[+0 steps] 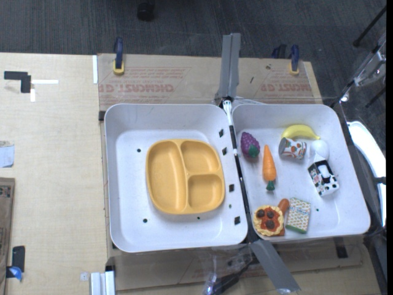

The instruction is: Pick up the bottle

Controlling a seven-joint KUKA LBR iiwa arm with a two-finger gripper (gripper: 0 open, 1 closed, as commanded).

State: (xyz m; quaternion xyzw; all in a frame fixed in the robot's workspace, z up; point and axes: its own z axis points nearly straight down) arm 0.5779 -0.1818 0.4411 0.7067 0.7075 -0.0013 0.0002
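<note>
The bottle (323, 179) is small and white with black cow patches. It lies on its side in the right bin (344, 226), towards that bin's right wall. Just above and to its left lies a tipped white cup with a red print (293, 149), a little apart from the bottle.
The right bin also holds a banana (299, 131), purple grapes (249, 144), a carrot (269, 166), a pizza slice (268, 220), a sausage (283, 205) and a small green-edged box (299, 216). In the left bin (123, 165) rests a yellow divided plate (185, 176).
</note>
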